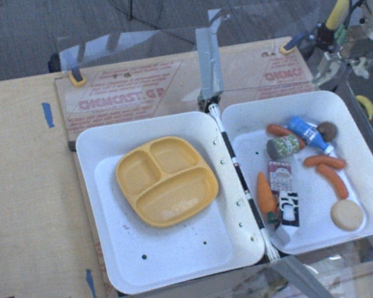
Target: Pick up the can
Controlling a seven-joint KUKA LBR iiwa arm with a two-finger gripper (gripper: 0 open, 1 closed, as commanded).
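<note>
The can [283, 147] lies on its side in the right bin [365, 149], towards its far middle, with a greenish body and a red-and-white label. A sausage [277, 129] lies just behind it, a blue bottle [308, 132] is on its right, and a red-and-white packet [281, 178] is in front. My gripper [340, 62] hangs at the view's top right, beyond the right bin's far corner and well away from the can. It is small and cluttered by cables there.
The right bin also holds a carrot [264, 194], a black packet [290, 209], two more sausages [332, 174], a brown ball [327, 130] and a pale round bun [347, 215]. A yellow divided plate [167, 180] lies in the left bin [105, 216].
</note>
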